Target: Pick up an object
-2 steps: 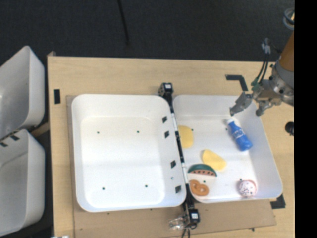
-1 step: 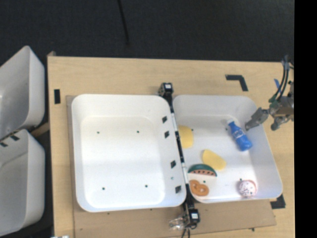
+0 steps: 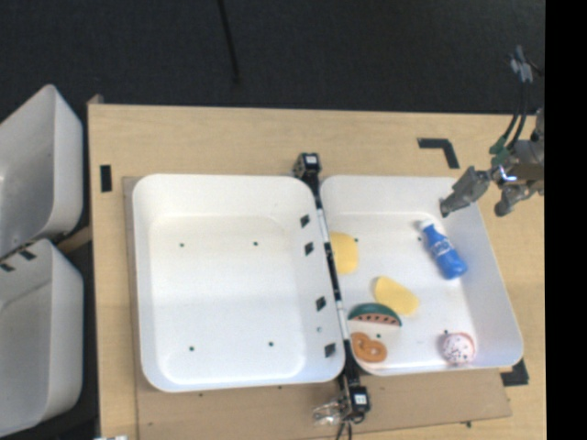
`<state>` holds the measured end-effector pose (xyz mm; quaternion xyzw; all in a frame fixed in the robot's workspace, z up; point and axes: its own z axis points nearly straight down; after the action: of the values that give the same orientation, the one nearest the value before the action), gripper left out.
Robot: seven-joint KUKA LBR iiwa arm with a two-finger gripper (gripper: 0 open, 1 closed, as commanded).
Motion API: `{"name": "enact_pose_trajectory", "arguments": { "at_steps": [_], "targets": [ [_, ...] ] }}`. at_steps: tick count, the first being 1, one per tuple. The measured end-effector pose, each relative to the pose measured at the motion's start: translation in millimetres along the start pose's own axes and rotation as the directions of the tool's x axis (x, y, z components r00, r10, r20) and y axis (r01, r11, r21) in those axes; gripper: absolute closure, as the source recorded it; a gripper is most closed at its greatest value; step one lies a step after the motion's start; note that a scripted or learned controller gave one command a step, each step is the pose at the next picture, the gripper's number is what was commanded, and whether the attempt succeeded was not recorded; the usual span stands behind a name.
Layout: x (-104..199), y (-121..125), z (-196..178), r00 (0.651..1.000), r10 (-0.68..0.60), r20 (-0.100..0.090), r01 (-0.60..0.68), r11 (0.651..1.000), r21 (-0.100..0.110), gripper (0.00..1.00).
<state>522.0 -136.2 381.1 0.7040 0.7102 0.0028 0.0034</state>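
The claw is seen at the right edge of the frame, above the upper right corner of the right bin; its two fingers are spread apart, one pointing down-left, one at the edge, nothing is pinched between them. All objects are found in the right bin: a blue bottle lies tilted in the upper right part, just below and left of the claw, apart from it. A yellow piece is placed against the divider between the bins, and a second yellow piece is seen lower, nearer the bin's middle. A watermelon slice toy and a pretzel-like brown item are located in the lower left corner, close together. A pinkish white ball rests near the lower right corner. The left bin sits beside it on the table.
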Motion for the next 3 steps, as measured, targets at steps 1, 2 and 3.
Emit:
{"name": "enact_pose_trajectory", "arguments": {
  "at_steps": [1, 2, 3],
  "targets": [
    [-4.8, 1.5, -5.6, 1.000, 0.003, 0.002, -0.003, 1.000, 0.002, 1.00],
    [67.8, -31.4, -72.7, 1.000, -0.001, -0.001, 0.001, 1.000, -0.001, 1.00],
    [163.5, -30.1, -52.2, 1.000, -0.002, -0.002, 0.002, 1.000, 0.008, 1.00]
  ]
}}
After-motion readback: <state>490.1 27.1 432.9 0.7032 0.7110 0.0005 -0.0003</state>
